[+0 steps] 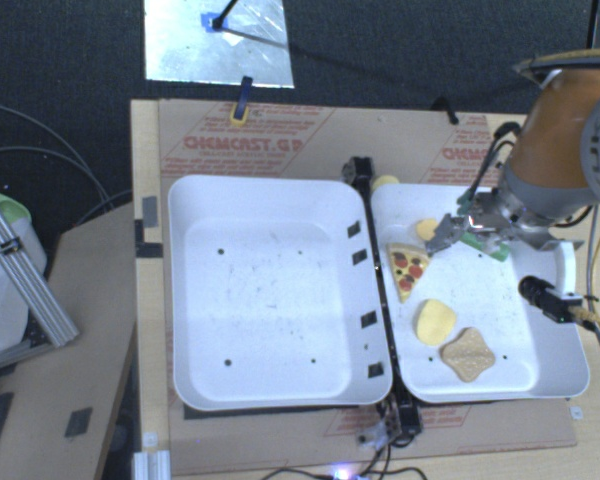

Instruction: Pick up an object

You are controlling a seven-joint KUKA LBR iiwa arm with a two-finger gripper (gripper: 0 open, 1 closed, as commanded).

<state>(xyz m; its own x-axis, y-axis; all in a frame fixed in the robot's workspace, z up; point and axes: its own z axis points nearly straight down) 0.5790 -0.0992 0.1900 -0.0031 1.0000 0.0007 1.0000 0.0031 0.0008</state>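
The surface [310,133] is a tan sheet printed with red lettering, and two shallow white bins sit on it side by side, touching along a dark joint down the middle. The left bin [270,298] and the right bin [570,368] between them cover most of the sheet, leaving a bare strip along the far edge. On that far strip, near the left corner, lies a small blue and yellow clip [242,103].
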